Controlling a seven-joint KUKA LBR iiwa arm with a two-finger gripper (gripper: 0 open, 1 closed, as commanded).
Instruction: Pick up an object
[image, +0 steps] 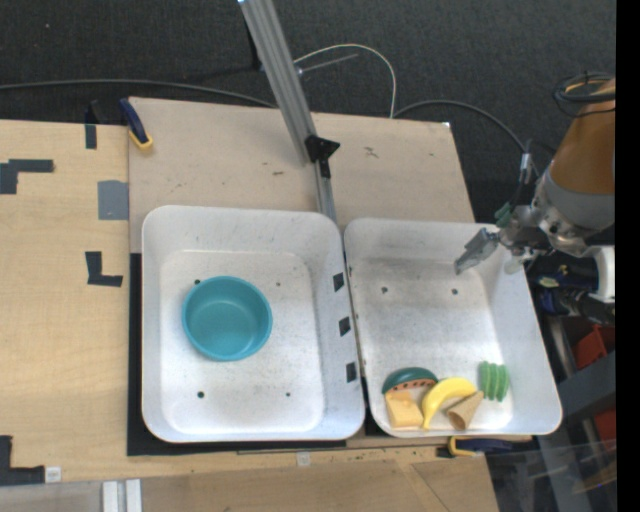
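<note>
- The gripper (487, 246) hangs over the far right edge of the right bin (420, 300), and it has nothing in it.
- I cannot tell if it is ready to grab or closed up, because it is too small and blurry here.
- The things to pick up are all bunched in the near corner of the right bin: a yellow banana (446, 394), a green toy (493, 380), a tan cone (465, 408), a tan block (403, 410) and a dark teal round thing (408, 379).
- A teal bowl (228, 318) sits alone in the left bin (170, 240).
- The pile is well apart from the gripper, so I think the arm has a way to go.
- The toys touch each other, so a grab could push one away or catch two at once.
- They lie close to the bin wall, so the gripper might bump it.
- The banana is round and could slip out.
</note>
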